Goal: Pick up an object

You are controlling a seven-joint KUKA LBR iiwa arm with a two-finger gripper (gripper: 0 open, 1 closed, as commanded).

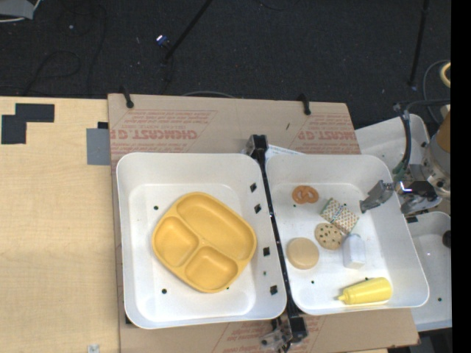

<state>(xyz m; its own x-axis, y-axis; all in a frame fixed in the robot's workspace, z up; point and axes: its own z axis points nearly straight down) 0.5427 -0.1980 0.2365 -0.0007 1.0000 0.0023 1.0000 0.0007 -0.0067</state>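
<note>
A: Objects lie scattered in the right-hand shallow white bin (390, 271). Near its far side sits a small brown pretzel-shaped piece (305, 194). Just right of it lies a small checkered packet (339, 213), tilted, touching a round speckled brown cookie (329, 234).

B: And toward the near side?

A: A round pale tan disc (302, 253) lies just left of the cookie and nearer the front. A small translucent white block (354, 250) lies to the cookie's right. A yellow plastic squeeze bottle (366, 291) lies on its side near the front right corner, apart from the rest.

B: Where is the hand?

A: The grey hand (377, 195) reaches in from the right, over the bin's right half, near the checkered packet but apart from it. Nothing sits between its fingers; whether they are spread or closed I cannot tell.

B: The other bin?

A: The left white bin (140, 219) holds a yellow plastic divided plate (204, 240) with three compartments. Both bins rest on a brown cardboard sheet (221, 127) on the light wooden worktop (51, 234).
</note>
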